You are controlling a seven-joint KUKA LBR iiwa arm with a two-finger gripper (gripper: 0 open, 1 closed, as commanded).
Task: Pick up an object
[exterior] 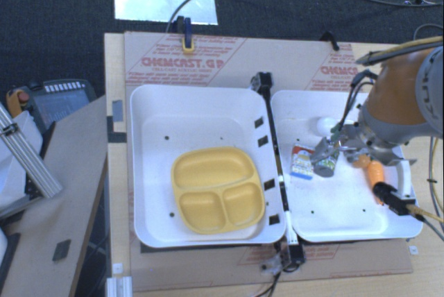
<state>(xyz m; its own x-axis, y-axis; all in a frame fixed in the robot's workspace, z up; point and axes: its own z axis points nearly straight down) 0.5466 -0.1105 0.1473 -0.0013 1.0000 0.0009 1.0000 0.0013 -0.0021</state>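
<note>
In the right bin (347,223), a small box (301,164) printed in red, blue and white lies near the left wall. A white ball (324,125) rests toward the bin's back. An orange carrot-shaped item (372,171) lies to the right, partly under the arm. My gripper (326,158) hangs low over the bin, just right of the small box and close against it. I see nothing clearly held in it.
The left bin (149,150) holds a yellow divided plate (216,188). A black divider with clips (272,150) runs between the two bins. The arm's orange band and grey wrist (399,98) cover the right bin's far right side.
</note>
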